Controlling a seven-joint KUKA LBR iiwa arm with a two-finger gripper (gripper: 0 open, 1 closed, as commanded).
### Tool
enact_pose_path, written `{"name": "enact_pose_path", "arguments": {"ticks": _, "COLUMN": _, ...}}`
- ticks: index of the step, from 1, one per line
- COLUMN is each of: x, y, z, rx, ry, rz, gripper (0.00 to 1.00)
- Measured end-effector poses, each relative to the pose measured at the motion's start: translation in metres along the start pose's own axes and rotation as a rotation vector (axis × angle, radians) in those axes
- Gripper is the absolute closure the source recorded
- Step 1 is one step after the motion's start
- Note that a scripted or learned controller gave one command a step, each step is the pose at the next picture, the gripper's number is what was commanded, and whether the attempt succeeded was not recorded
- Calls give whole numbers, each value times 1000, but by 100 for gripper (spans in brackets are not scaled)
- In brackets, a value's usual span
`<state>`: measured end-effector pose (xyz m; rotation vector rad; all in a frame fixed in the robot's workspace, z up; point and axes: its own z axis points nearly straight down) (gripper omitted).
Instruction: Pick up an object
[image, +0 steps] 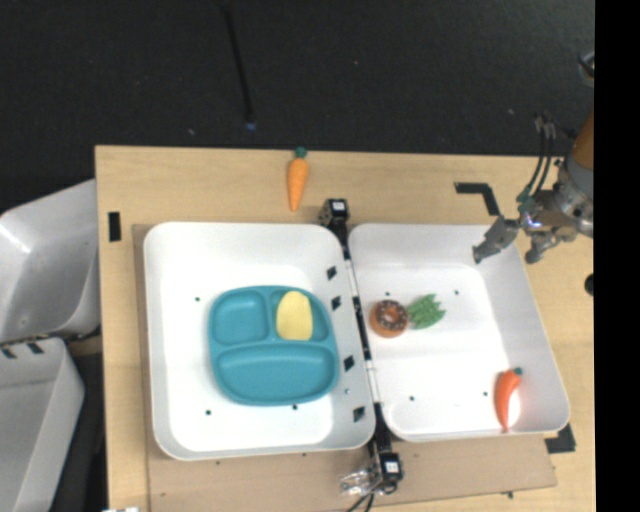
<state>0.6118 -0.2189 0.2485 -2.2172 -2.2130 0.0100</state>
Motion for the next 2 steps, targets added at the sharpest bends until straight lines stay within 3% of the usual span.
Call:
{"name": "enact_pose_path", "arguments": {"ticks": 1, "x": 1, "y": 2, "z": -8, "rx": -13, "ry": -3, "rz": -2, "gripper": 0}}
{"name": "enact_pose_path", "arguments": {"ticks": 2, "x": -3, "y": 1, "z": 34, "rx": -9, "ry": -3, "rz": -2, "gripper": 0}}
